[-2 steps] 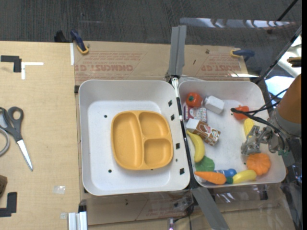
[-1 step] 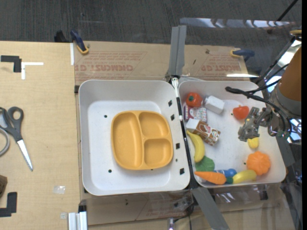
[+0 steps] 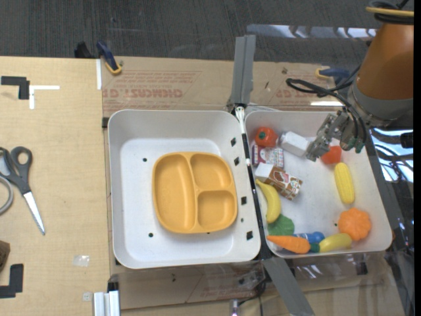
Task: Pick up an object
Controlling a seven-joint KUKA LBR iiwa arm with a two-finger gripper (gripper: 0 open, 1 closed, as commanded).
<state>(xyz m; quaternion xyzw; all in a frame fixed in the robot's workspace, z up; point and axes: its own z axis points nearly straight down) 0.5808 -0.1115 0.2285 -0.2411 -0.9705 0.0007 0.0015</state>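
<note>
A small red-orange toy (image 3: 332, 155) lies in the right bin (image 3: 378, 176), touching the fingers' (image 3: 320, 149) lower right side. A white block (image 3: 295, 143) sits just left. Whether the fingers are apart or together cannot be told. The yellow corn (image 3: 344, 183) lies below, long axis upright.

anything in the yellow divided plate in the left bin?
No. The yellow divided plate lies in the left bin with all three compartments bare; the toy food sits in the right bin.
</note>
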